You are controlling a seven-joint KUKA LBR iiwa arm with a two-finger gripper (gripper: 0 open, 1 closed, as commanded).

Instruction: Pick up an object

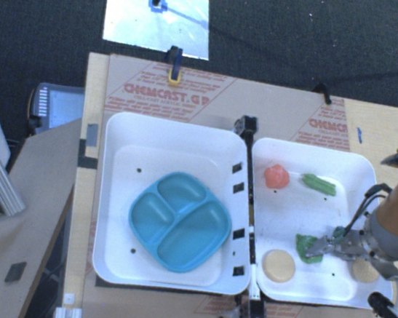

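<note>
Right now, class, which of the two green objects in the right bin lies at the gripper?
The crumpled green piece low in the right white bin, at the gripper. The long green pod-shaped one lies farther up, beside the round orange-red item.

Red print "CHEMCAST GP" on the brown sheet [216, 91] under the bins, seen 2x: behind left bin, & partly behind right.
</note>
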